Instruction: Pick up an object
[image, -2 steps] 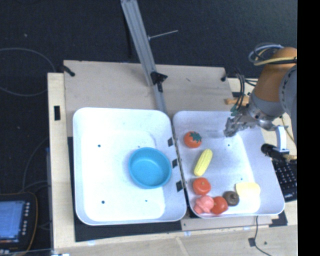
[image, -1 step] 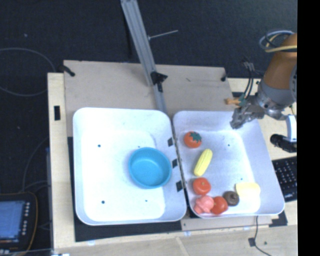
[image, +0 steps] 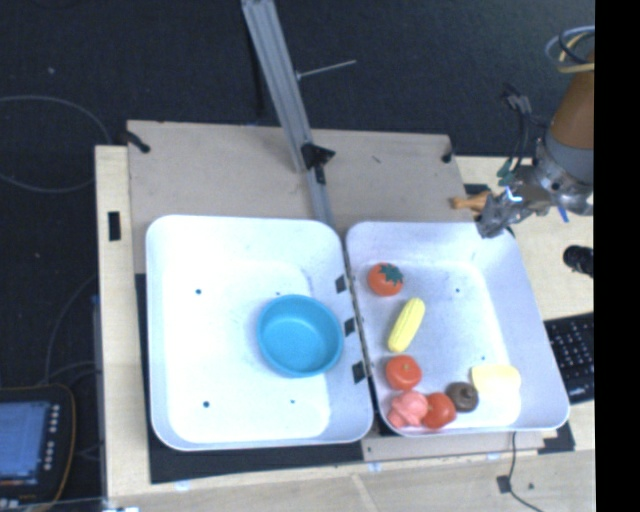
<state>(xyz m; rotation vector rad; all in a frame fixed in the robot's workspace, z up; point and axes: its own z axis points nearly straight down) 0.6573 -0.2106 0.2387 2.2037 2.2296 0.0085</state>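
Dark flooring is surrounding a pale wooden bench (image: 240, 170) that is carrying two shallow white bins side by side. At the upper right of the frame the gripper (image: 496, 216) is hanging over the far corner of the right bin (image: 530, 330), just at its rim — small and dark, so whether it is spread or pressed together I cannot tell, and nothing is showing as held.

Moving outward from there, every candidate is lying well apart from the gripper, toward the lower middle of the frame. A red tomato (image: 385, 279) is sitting nearest, close to the bin's left wall, with a yellow corn cob (image: 405, 324) just below it. Further down a second red fruit (image: 403, 373) is lying, and along the near edge a pink piece (image: 407, 410), a red piece (image: 438, 410), a brown ring (image: 462, 396) and a pale yellow block (image: 496, 381) are crowding together. The left bin (image: 200, 260) is holding only a blue bowl (image: 298, 334).

Risks, as I judge them: a descent where the gripper is now hanging would be striking the rim or closing on bare plastic. Round fruits are likely to be rolling away — and in the crowded cluster, neighbours could be getting nudged or pinched together.
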